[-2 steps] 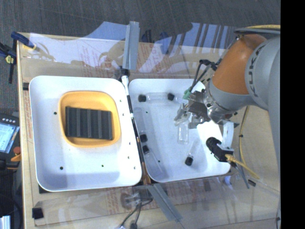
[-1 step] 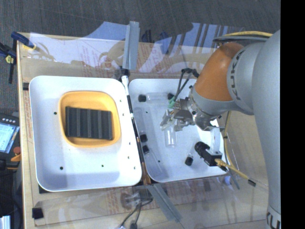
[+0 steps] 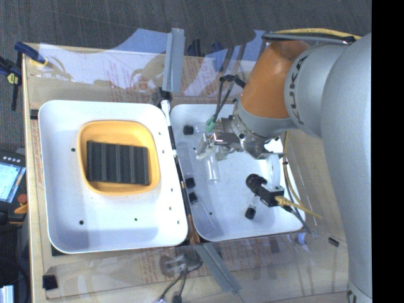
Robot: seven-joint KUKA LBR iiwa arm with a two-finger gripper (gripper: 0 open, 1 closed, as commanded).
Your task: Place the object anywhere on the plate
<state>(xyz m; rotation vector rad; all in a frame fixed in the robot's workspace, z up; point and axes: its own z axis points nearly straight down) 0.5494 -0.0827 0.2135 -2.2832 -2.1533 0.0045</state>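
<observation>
A yellow plate [image 3: 118, 131] lies in the left bin [image 3: 63, 226]. A dark grey ribbed block [image 3: 118, 163] rests flat on the plate and covers most of its middle. My gripper [image 3: 211, 151] hangs over the upper left part of the right bin [image 3: 221, 229], well to the right of the plate and apart from it. A pale, glassy piece [image 3: 213, 170] shows just below the gripper, and I cannot tell what it is.
Small black pieces lie on the right bin's floor: one near the top left [image 3: 187, 130], two by the left wall [image 3: 190, 190] and one low in the middle [image 3: 250, 213]. The raised rims of the two bins meet between plate and gripper.
</observation>
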